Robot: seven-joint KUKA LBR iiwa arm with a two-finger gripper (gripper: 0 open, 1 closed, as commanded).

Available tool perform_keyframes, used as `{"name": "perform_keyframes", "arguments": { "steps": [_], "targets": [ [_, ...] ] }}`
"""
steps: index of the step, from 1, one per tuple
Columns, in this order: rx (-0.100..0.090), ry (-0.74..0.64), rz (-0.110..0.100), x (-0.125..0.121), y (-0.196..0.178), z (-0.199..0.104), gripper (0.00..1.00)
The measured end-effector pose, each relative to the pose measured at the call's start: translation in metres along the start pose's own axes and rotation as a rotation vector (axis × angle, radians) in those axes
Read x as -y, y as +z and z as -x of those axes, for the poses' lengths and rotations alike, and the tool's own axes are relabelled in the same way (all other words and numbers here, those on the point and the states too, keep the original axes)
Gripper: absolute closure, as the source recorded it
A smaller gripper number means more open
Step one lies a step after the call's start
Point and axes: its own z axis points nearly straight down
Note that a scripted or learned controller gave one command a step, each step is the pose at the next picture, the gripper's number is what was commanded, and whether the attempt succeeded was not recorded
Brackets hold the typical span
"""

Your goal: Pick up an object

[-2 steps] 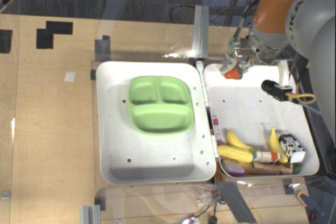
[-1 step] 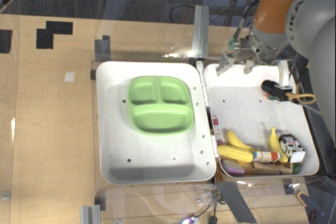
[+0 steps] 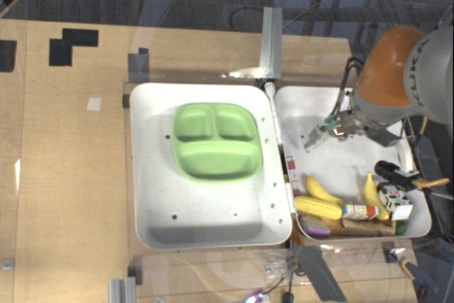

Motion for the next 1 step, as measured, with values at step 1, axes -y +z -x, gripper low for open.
{"name": "perform_keyframes", "arguments": {
  "steps": [1],
  "targets": [
    [0.003,-0.001,0.008,-0.0112,0.0211,-0.0126,0.0]
  ]
}}
